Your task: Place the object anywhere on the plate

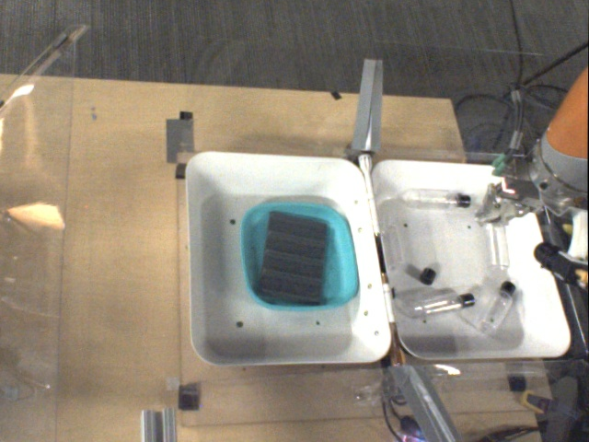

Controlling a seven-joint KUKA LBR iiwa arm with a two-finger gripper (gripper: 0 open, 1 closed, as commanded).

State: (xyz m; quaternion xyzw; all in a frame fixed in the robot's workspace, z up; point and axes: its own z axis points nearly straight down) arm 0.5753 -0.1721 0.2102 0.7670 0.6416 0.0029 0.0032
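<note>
A teal plate (pixel 342 263) lies in the middle of the left bin (pixel 213 247). A dark grey ridged block (pixel 294 255) rests flat on the plate, covering most of its centre. My gripper (pixel 500 199) hangs over the far right part of the right bin (pixel 552 339), well apart from the plate. Just below the gripper a clear vial (pixel 500 247) lies on the bin floor, and whether the gripper touches it cannot be made out.
The right bin holds several clear vials with black caps: one at the back (pixel 433 198), one at the front (pixel 440 303), one at the front right (pixel 498 307). A loose black cap (pixel 426 273) lies between them. A grey post (pixel 368 109) stands behind the bins' shared wall.
</note>
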